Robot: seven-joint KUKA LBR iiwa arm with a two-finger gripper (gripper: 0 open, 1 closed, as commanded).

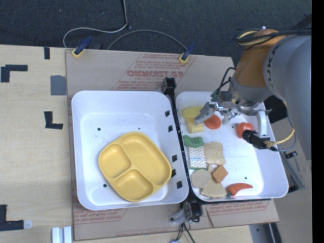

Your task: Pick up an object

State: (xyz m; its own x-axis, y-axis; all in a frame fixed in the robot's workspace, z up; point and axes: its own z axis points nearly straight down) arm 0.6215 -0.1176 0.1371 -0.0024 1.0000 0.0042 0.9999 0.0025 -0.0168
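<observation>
Right bin, near edge: you are looking at a red chili pepper (239,188) lying by the near wall of the right bin (276,178), with a pale bread-like piece (213,190) just to its left and a tan round piece (200,177) touching that.
Right bin, middle: an orange-brown cube (219,174) is sitting just beside the round piece; a beige cracker slab (214,153) is lying above it, touching a white checked packet (197,156).
Green piece: a green item (192,140) is resting at the packet's far end, close to the divider between the bins.
Left bin: a yellow divided tray (134,164) is lying tilted in the left bin (81,135), well apart from the food items.
Yellow pieces: two yellow items (193,119) are sitting by the divider, further back.
Gripper: the gripper (214,116) is hanging low over the far part of the right bin, just beside the yellow pieces.
Jaws: you cannot tell whether they are spread or pressed together; a red-orange round piece (212,122) is showing right at the tips, but you cannot tell whether it is pinched.
Red item: another red object (244,129) is lying to the right, near the arm's black fitting.
Arm: the grey arm with its orange band (253,67) is reaching in from the right.
Bench: the cardboard sheet (147,72) under the bins is held by two clips (80,49) at its far edge.
</observation>
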